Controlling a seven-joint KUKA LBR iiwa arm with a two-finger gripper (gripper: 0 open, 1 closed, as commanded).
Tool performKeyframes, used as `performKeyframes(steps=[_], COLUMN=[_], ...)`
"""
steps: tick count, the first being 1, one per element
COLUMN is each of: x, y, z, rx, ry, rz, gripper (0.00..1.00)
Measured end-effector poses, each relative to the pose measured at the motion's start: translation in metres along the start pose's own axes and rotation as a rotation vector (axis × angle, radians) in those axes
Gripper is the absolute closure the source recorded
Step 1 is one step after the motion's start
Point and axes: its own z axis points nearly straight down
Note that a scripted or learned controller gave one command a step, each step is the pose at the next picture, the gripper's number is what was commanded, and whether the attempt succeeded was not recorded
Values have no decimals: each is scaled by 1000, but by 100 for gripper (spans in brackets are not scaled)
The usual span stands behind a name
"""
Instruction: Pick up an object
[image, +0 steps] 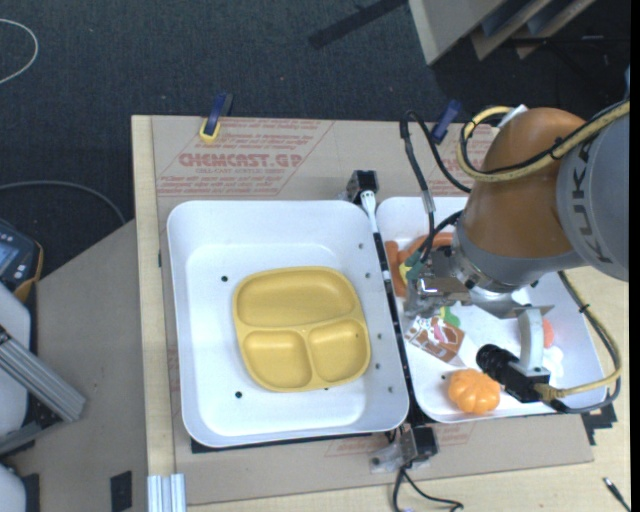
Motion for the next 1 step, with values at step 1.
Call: performKeyframes(steps=[1], x=[-5], y=[-6], z=[10], rx=[-1], ry=[-1], rz=[4], gripper=[100])
